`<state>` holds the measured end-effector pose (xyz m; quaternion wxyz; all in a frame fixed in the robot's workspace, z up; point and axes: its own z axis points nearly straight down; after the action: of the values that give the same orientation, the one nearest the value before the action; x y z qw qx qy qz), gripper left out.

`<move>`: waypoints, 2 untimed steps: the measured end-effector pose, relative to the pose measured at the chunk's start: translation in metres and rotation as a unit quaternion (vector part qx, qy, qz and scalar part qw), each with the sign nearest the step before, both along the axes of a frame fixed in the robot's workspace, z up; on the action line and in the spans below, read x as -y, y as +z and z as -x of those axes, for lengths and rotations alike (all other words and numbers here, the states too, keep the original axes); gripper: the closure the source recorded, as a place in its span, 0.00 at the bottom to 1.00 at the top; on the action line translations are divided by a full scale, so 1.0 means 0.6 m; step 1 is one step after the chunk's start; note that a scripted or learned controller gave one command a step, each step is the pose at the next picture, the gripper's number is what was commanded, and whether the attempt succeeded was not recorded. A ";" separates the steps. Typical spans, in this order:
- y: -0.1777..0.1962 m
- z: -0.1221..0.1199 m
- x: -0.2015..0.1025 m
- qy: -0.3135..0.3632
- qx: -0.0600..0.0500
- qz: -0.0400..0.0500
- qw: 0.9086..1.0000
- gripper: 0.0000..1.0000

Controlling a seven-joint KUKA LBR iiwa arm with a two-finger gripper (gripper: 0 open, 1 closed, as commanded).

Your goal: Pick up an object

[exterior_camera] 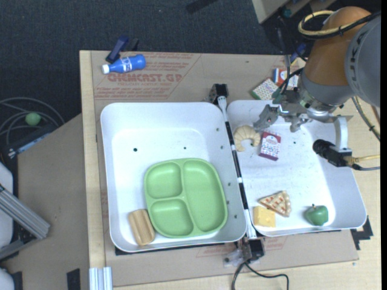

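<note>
My gripper (279, 119) hangs over the back of the right bin (344, 189), its two grey fingers (264, 118) spread open with nothing between them. Just below it in the view lies a small red carton (270, 145). A pale croissant (245, 136) sits to the carton's left, against the bin's left wall. Toward the front of that bin are a waffle wedge (276, 202), a yellow cheese block (263, 217) and a green apple (316, 214).
The left bin (121, 132) holds a green divided plate (182, 197) and a tan bread piece (140, 226) at its front left. A blue bottle (124, 63) lies on the cardboard behind the bins. A black part (329, 151) juts from the arm over the right bin.
</note>
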<state>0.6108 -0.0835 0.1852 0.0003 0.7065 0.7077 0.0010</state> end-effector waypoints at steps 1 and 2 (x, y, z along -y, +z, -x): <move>-0.075 -0.045 0.018 -0.001 -0.001 0.001 1.000 0.00; -0.168 0.110 0.035 -0.001 -0.001 0.000 1.000 0.00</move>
<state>0.5447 -0.1044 0.0842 -0.0004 0.7075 0.7067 -0.0003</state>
